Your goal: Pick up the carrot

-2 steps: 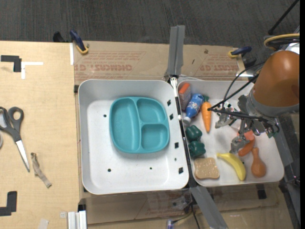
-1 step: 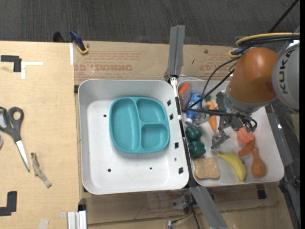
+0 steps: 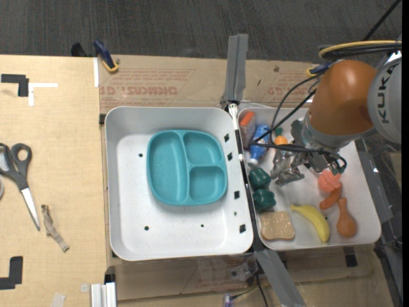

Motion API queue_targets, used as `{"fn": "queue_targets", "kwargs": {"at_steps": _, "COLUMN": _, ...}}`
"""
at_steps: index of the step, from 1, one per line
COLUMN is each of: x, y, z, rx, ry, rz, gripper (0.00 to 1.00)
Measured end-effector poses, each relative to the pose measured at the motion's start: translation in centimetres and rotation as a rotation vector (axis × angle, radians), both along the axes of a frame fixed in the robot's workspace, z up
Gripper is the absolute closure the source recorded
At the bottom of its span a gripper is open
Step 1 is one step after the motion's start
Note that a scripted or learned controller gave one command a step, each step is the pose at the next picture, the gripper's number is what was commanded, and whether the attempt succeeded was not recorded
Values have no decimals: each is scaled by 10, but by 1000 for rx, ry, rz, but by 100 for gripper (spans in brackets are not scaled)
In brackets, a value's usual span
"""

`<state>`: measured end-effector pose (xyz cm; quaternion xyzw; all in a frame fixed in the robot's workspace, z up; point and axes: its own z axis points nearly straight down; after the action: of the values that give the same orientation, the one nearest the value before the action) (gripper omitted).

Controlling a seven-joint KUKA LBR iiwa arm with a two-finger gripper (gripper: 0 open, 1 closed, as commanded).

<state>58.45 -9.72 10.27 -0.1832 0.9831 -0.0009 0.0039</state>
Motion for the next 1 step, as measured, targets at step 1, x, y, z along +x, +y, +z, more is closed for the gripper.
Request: {"fn": "queue_targets", "kwargs": {"at_steps": 1, "x": 0, "y": 0, "z": 0, "rx": 0, "ry": 0, "rz": 0, "gripper": 0}}
